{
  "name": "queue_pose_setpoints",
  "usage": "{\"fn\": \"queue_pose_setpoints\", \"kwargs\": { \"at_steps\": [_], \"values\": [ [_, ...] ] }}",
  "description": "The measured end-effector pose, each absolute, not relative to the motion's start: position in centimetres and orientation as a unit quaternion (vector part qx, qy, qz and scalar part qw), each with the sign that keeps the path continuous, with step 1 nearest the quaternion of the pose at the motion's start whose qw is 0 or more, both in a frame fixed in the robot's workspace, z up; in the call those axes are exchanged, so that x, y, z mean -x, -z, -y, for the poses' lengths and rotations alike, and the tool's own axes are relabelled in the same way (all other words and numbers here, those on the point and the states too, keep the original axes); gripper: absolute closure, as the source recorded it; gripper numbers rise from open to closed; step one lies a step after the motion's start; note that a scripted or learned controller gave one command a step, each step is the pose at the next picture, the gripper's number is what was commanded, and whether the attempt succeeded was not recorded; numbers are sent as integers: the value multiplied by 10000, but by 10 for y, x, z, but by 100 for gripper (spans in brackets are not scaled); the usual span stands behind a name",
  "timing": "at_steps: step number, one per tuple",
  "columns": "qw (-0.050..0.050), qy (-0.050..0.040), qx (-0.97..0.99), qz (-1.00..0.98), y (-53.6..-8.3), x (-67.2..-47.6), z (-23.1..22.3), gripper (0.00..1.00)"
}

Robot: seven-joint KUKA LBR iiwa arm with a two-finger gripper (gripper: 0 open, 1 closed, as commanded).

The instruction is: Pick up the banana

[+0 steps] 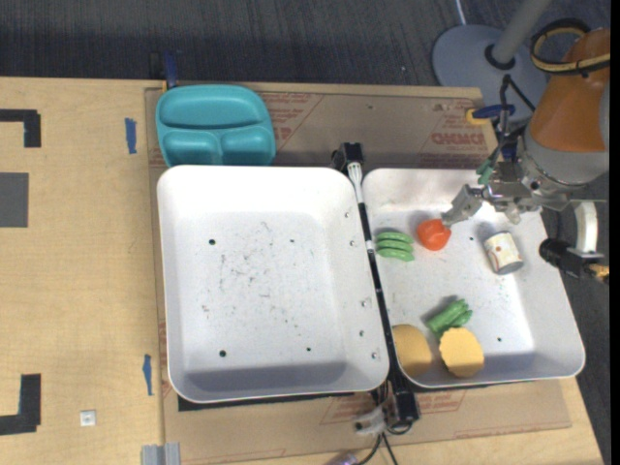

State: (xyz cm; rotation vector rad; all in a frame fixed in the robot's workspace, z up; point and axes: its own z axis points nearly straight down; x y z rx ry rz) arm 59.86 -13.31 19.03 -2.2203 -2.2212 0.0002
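A stubby yellow piece (462, 353) lies at the front of the right bin (542, 342); it is the only banana-coloured thing, and its shape is too blunt to name for sure. Beside it on the left sits a tan rounded piece (411, 349). My gripper (458, 211) hangs over the back of the right bin, slanting down to the left from the wrist (511, 184). Its tip is just right of a red-orange fruit (434, 234) and far from the yellow piece.
The right bin also holds a green pod (394, 246), a second green piece (449, 315) and a white cylinder (502, 252). The left bin (262, 279) lies alongside. A teal divided tray (215, 124) stands behind it.
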Motion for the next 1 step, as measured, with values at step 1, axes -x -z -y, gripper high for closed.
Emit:
{"fn": "queue_pose_setpoints", "kwargs": {
  "at_steps": [1],
  "values": [
    [12, -7, 7543, 6565, -93, -570, 99, 0]
  ]
}}
